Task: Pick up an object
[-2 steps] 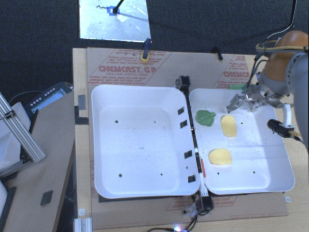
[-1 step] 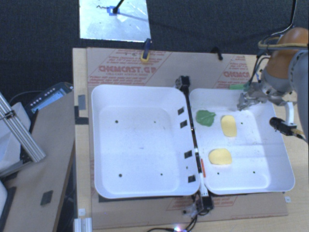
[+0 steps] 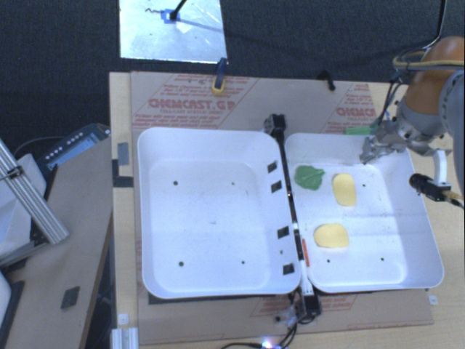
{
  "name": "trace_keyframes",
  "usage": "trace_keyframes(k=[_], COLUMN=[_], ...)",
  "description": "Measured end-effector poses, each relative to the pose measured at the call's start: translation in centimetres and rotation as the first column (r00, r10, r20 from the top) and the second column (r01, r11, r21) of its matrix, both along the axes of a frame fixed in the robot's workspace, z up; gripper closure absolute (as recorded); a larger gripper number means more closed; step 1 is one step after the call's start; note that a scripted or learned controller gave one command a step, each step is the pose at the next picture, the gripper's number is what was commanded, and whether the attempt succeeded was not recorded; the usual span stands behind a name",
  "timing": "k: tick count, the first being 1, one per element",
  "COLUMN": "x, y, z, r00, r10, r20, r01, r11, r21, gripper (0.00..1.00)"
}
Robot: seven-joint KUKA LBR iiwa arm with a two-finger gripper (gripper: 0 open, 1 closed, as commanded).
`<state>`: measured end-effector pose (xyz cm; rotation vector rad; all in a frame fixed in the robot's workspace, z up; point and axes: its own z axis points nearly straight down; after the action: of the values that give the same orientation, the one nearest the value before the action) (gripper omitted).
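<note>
The right bin holds three things. A flat green piece lies near its left wall. To the right of it rests a pale yellow oval piece, and a second yellow piece lies closer to the front. My gripper hangs over the far right part of this bin, up and to the right of the upper yellow piece, with nothing seen between its fingers.
The left bin stands beside the right one, joined along a black clipped seam. Cardboard lies under both bins. A yellow clamp sits at the back edge.
</note>
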<state>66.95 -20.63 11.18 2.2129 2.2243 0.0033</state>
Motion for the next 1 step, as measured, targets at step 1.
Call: trace_keyframes(k=[1], x=[-0.02], y=[5.98], z=[-2.76], r00=[1.0], r10=[0.002], r20=[-0.003], r01=[-0.002], r11=[1.0], r21=[0.001], gripper=[1.0])
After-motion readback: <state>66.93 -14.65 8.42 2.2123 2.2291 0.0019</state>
